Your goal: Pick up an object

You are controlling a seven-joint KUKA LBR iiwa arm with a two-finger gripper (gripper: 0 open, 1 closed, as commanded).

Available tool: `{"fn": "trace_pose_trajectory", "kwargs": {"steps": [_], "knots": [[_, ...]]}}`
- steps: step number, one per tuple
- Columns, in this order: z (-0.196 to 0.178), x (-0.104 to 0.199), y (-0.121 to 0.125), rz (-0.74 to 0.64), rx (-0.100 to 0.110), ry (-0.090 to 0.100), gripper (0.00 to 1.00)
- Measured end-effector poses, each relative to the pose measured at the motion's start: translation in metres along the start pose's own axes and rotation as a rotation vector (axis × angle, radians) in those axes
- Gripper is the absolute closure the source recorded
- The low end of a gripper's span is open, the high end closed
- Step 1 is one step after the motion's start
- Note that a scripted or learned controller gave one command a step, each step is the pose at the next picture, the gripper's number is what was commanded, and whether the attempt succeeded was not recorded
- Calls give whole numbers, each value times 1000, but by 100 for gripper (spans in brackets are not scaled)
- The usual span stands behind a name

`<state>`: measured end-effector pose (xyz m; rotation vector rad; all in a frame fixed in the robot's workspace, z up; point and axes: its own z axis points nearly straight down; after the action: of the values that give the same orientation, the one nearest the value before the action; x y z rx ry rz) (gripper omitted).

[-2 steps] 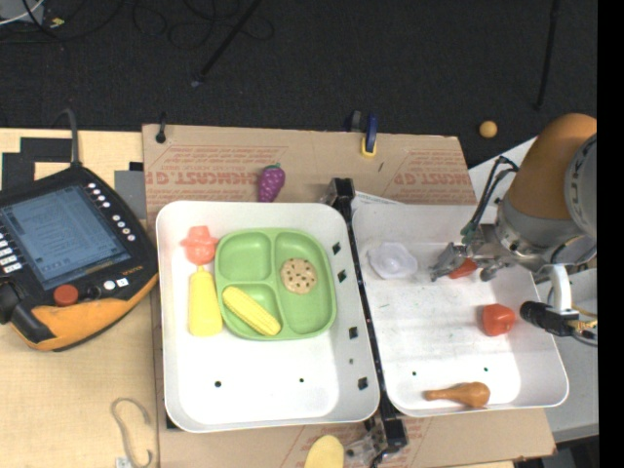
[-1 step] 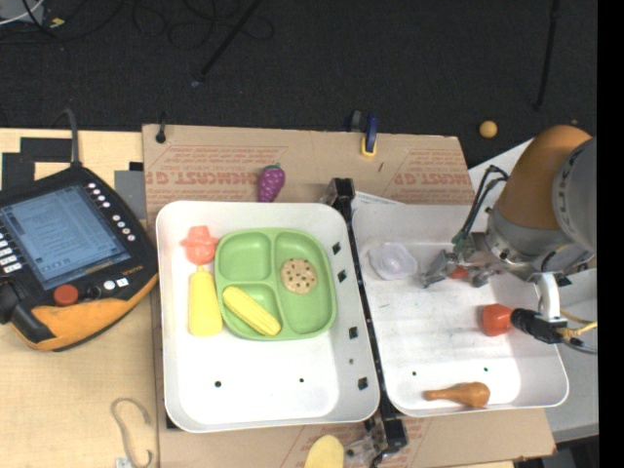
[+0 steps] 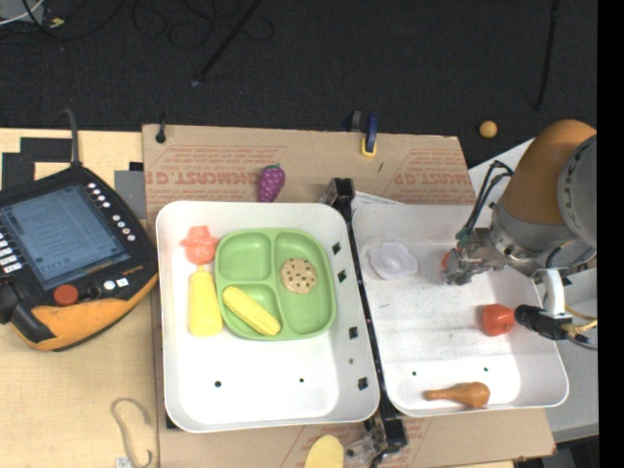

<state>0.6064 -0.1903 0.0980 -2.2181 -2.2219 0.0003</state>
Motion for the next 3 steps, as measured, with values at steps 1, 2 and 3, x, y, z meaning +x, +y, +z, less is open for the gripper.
{"fn": "trace_pose_trajectory", "kwargs": {"steps": [1,2,3], "knots": [[-46,3,-7,3,-3,-1,100],[-103,11,-10,2,-5,-2,100],[-131,9,-10,2,-4,-2,100]]}}
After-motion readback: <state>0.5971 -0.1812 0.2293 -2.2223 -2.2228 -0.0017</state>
